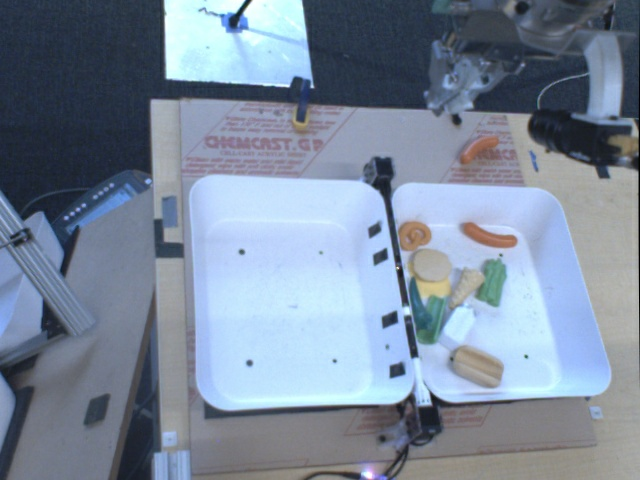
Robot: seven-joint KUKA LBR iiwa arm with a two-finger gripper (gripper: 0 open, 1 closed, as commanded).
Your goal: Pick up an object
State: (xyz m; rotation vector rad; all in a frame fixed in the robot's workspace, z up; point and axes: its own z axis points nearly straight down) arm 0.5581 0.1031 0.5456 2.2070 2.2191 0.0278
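My gripper [448, 106] hangs high above the bench, beyond the far edge of the right bin [575, 298], with nothing visible between its fingers. In the right bin lie several toy foods: an orange sausage [489, 235], a spiral pastry [414, 235], a round tan biscuit [432, 265] on a yellow piece [431, 288], a green vegetable [492, 280], a pale cone-shaped item [465, 286], a dark green piece [429, 315], a white block [457, 324] and a brown bread loaf [475, 366]. Another sausage [479, 149] lies outside on the cardboard behind the bin.
The left bin [290, 288] sits beside the right one, joined by a black clipped divider [392, 268]. A yellow and blue clamp [300, 106] stands at the cardboard's far edge. A shiny metal plate [237, 28] lies on the floor behind. A control pendant [100, 200] rests at left.
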